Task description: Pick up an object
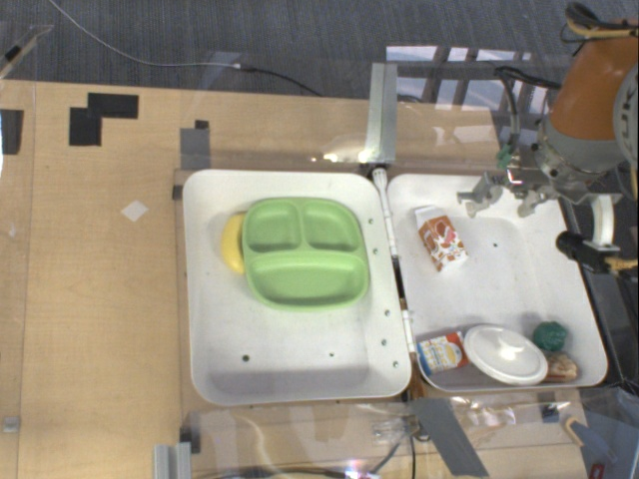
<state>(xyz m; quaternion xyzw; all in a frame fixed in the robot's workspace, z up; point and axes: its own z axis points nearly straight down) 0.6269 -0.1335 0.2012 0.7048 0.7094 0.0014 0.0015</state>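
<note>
The worktop (90,297) is a pale wooden board with a smooth surface, and it carries two shallow white plastic bins with rounded corners, side by side.

In the left bin (290,372) lies a green plastic tray (303,252) with three compartments, two small ones at the far side and one long one at the near side. A yellow rounded thing (232,244) shows from under its left edge, touching it; I cannot tell what it is.

In the right bin (519,277) a small flat packet (440,240), white with a red and brown print, lies alone in the far left part. Along the near wall there are four things close together: a small printed cup (442,352) lying on its side, a white round lid or bowl (507,354) of smooth plastic just beside it, a dark green knobby ball (549,336), and a small brownish piece (563,369) at the corner.

The gripper (505,190) of grey metal hangs over the far part of the right bin, below the arm's orange band (584,93). Its two fingers are spread apart and nothing is between them. The packet is near it, to the left, not touching.
</note>
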